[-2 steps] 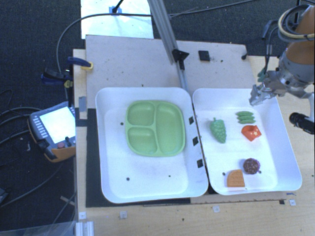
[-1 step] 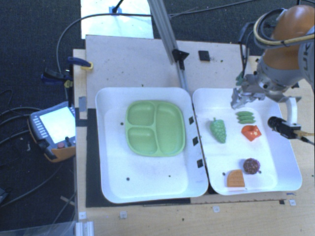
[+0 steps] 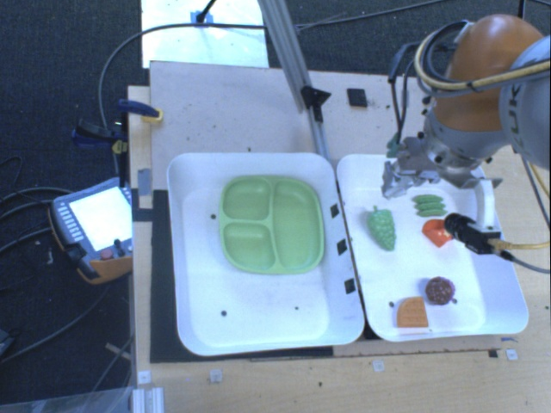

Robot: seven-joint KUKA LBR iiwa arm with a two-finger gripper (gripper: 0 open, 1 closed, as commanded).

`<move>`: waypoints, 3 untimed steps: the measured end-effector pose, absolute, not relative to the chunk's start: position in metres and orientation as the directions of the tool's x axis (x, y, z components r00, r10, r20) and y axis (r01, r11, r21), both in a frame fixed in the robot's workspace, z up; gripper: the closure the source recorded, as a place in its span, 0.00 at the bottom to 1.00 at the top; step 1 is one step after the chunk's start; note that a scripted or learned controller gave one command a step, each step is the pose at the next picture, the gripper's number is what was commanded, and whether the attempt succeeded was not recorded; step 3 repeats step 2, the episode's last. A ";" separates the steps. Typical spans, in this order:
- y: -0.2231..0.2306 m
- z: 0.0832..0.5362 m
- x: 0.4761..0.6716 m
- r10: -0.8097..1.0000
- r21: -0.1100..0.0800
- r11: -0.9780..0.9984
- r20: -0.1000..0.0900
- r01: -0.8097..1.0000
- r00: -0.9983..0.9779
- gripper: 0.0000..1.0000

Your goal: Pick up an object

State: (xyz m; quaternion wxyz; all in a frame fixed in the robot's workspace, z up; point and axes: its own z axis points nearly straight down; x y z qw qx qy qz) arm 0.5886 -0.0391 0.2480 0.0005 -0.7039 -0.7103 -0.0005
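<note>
The right bin (image 3: 495,317) holds several small items. A green bumpy piece (image 3: 382,228) lies near its left side. A green pea pod (image 3: 429,203) lies farther right, with a red-orange piece (image 3: 436,232) just below it. Near the front are a dark round berry-like piece (image 3: 440,290) and an orange slice (image 3: 411,313). My gripper (image 3: 398,179) hangs over the back of the right bin, just left of the pea pod and above the green bumpy piece. Nothing shows between its fingers.
The left bin (image 3: 258,325) holds a light green divided plate (image 3: 272,224). A black cable end (image 3: 469,232) hangs from the wrist over the red-orange piece. A metal pole (image 3: 288,46) slants across the back board. A teach pendant (image 3: 95,226) lies off the bench at the left.
</note>
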 end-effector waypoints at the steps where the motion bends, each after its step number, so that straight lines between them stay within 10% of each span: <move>1: 0.006 0.235 0.569 1.000 -0.002 0.008 0.001 1.000 -0.008 1.00; 3: 0.062 0.222 0.557 1.000 -0.001 0.010 0.002 1.000 -0.010 1.00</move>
